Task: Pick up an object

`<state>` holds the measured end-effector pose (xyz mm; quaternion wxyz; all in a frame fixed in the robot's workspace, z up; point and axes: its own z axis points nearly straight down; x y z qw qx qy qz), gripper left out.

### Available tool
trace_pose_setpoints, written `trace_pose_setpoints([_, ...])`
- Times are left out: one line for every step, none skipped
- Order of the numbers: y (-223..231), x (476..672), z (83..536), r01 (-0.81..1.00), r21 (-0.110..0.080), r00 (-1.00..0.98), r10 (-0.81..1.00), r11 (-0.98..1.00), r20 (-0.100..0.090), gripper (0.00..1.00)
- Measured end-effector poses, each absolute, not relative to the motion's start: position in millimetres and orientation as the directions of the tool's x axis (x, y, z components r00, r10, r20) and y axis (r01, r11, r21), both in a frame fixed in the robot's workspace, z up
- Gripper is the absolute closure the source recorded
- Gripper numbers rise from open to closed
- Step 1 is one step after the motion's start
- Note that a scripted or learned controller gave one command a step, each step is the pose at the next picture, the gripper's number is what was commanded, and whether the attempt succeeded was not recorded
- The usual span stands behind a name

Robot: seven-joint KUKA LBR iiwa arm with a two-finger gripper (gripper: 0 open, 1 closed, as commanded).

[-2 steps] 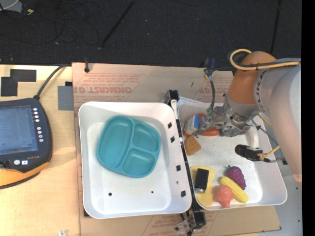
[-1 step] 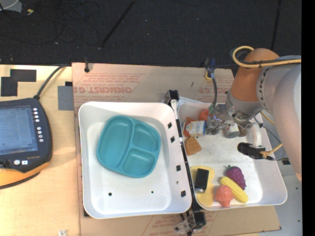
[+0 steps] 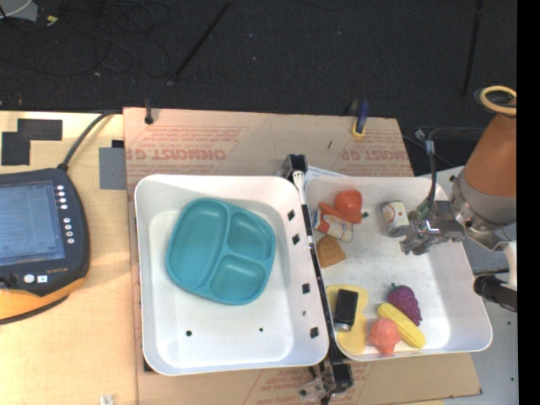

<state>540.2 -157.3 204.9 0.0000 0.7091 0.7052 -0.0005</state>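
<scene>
Now jaws point(image 3: 413, 239) low in right bin point(image 3: 472, 310), near far edge, just beside small can point(image 3: 393, 217). Cannot tell if wide or narrow; nothing seen held. Grapes point(image 3: 404, 300), banana point(image 3: 401, 325), peach point(image 3: 384, 335), black block point(image 3: 345, 309) closer to front. Could knock can away or close on nothing, since can round, likely to roll. Left bin point(image 3: 160, 226) holds teal plate point(image 3: 222, 251). Cardboard point(image 3: 253, 142) under bins on bench point(image 3: 84, 319); tablet point(image 3: 38, 230) left, dark floor point(image 3: 295, 40) behind.
</scene>
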Motion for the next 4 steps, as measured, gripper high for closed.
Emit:
trace_pose_setpoints([-155.5, 543.2, 198.8, 1.0, -0.003, 0.003, 1.0, -0.003, 0.001, 0.0])
trace_pose_setpoints([-145.8, 589.2, 81.5, 1.0, -0.002, -0.001, 1.0, 0.001, 0.0, 0.0])
trace_pose_setpoints([-131.8, 632.7, 81.8, 0.998, -0.063, -0.009, 1.0, 0.01, 0.007, 0.0])
trace_pose_setpoints([-130.7, 631.8, 82.0, 0.998, -0.058, -0.005, 1.0, 0.005, 0.006, 0.0])
